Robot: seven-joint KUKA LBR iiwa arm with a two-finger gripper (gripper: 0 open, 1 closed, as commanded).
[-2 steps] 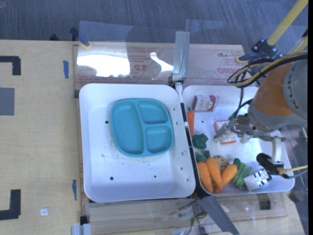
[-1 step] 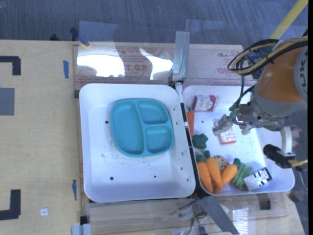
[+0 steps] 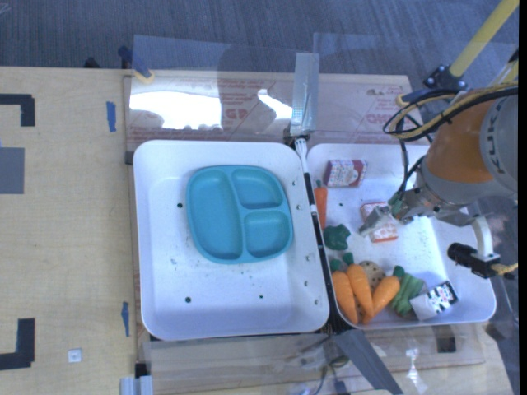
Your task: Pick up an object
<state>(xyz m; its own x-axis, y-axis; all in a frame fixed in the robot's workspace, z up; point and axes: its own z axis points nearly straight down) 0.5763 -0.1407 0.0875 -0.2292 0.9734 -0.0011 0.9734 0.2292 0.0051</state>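
Observation:
My gripper (image 3: 375, 216) hangs low in the right bin (image 3: 473, 257), near its middle, with the arm coming in from the right. Directly under and just right of it lies a small white and orange packet (image 3: 384, 234); whether they touch I cannot tell. A red and white carton (image 3: 344, 172) lies at the back of this bin. Along the left wall a slim carrot (image 3: 320, 203) lies, with a dark green piece (image 3: 336, 237) below it. At the front are orange carrots (image 3: 354, 291), a cookie (image 3: 370, 271), a green vegetable (image 3: 406, 291) and a black and white cube (image 3: 436, 299).
The left bin (image 3: 156, 245) holds a teal divided plate (image 3: 239, 212). A divider wall (image 3: 311, 220) separates the two bins. A black part of the arm (image 3: 469, 258) sticks out over the right bin's right side.

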